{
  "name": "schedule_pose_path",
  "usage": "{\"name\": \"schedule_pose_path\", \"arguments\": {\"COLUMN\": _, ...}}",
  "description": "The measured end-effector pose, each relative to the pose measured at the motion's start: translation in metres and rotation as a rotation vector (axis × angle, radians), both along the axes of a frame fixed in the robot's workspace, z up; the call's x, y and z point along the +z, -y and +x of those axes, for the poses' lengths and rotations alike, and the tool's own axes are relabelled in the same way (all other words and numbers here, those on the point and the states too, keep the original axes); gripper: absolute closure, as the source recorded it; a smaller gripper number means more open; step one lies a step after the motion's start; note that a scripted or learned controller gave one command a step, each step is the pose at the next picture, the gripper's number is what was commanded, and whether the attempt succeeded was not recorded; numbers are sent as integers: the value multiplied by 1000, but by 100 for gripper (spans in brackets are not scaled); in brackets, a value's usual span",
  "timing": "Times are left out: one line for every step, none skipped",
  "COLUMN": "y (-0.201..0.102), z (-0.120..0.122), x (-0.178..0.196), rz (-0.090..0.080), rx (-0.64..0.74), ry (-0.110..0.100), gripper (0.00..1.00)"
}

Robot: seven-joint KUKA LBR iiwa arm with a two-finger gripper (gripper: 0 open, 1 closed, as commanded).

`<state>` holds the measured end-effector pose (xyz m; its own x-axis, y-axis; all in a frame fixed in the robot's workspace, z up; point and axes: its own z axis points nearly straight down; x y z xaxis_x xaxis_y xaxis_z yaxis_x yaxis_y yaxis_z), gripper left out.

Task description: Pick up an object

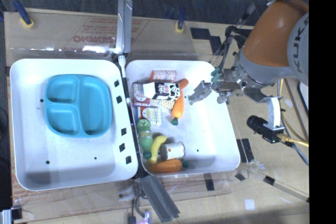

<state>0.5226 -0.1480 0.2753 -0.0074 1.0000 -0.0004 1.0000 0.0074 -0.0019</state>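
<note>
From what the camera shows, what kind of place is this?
Probably a robotics lab bench set up for pick-up trials. Two white bins sit side by side on it, the right one holds toy food such as a carrot, and the grey-and-orange arm reaches in with its gripper.

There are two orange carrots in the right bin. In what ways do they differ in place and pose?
The upper carrot stands nearly along the bin's length in the middle of the pile, its green end pointing toward the near side. The lower carrot lies crosswise at the near edge of the right bin, below the can. The upper carrot looks slimmer and the lower one thicker. Both are orange and lie untouched.
</note>
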Motion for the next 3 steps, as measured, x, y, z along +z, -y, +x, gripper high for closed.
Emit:
{"name": "schedule_pose_path", "arguments": {"y": -9, "z": 62, "x": -175, "rz": -1, "rx": -206, "ry": 1, "gripper": 0}}
{"name": "schedule_pose_path", "arguments": {"y": -8, "z": 62, "x": -165, "rz": -3, "rx": -204, "ry": 0, "gripper": 100}}
{"name": "schedule_pose_path", "arguments": {"y": 10, "z": 38, "x": -26, "rz": -1, "rx": 161, "ry": 3, "gripper": 100}}
